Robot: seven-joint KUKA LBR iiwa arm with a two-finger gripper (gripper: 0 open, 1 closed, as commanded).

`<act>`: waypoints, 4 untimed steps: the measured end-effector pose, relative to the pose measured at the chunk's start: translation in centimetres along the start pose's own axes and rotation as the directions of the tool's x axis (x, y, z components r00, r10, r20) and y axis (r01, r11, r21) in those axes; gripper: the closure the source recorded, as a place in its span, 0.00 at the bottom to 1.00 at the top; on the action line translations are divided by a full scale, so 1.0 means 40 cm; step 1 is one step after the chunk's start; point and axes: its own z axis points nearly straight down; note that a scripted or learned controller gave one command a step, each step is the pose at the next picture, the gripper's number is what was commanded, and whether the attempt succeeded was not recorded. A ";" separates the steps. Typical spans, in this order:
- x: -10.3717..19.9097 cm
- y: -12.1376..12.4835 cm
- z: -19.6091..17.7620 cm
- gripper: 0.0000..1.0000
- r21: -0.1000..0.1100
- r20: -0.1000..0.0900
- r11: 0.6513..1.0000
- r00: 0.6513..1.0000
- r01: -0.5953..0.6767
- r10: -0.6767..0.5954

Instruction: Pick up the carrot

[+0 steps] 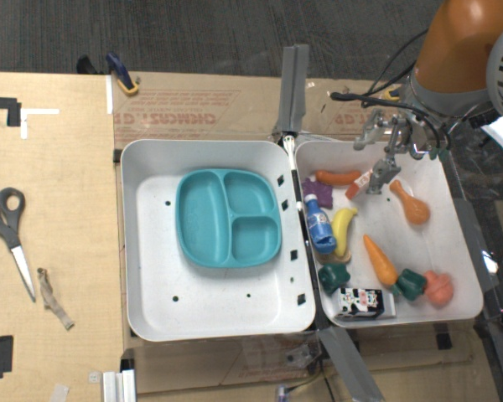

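Brown cardboard sheeting [193, 107] covers the bench beneath your two shallow white bins, with pale wood board [46, 224] running off to the left, where a pair of grey-handled scissors [8, 229] lies. Your left white bin [142, 308] holds a teal plastic plate with three compartments [230, 218], set flat near its middle. Your right white bin [461, 249] carries the clutter: the orange tapered carrot with a dark green stub end [382, 261] lies on the floor at a slant, near the centre and towards the front, its green end touching or just beside a dark green block [410, 284]. Next to that block sits a salmon-pink lumpy toy [438, 287]. A yellow banana [344, 228] and a blue bottle with a white cap [319, 227] lie side by side along the left wall, a purple piece [316, 193] behind them, and a black-and-white packet [360, 301] at the front edge. A long red-orange pepper-like toy [339, 177] rests near the back, and a pale orange drumstick-shaped toy [411, 203] lies to the right. Your grey two-finger gripper [377, 178] hangs below the orange band [465, 36] over the back of the right bin, well apart from the carrot; you cannot tell from this angle whether it is parted or closed.
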 end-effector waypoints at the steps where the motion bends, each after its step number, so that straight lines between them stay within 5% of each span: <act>1: 0.218 0.015 0.276 0.00 0.000 0.000 0.993 0.993 0.114 -0.114; 2: 0.399 -0.033 0.258 0.00 0.010 0.032 0.993 0.992 0.118 -0.118; 3: 0.402 -0.029 0.239 1.00 0.007 0.023 0.993 0.992 0.122 -0.122; 4: 0.402 -0.181 0.219 1.00 0.000 0.002 0.951 0.951 0.309 -0.309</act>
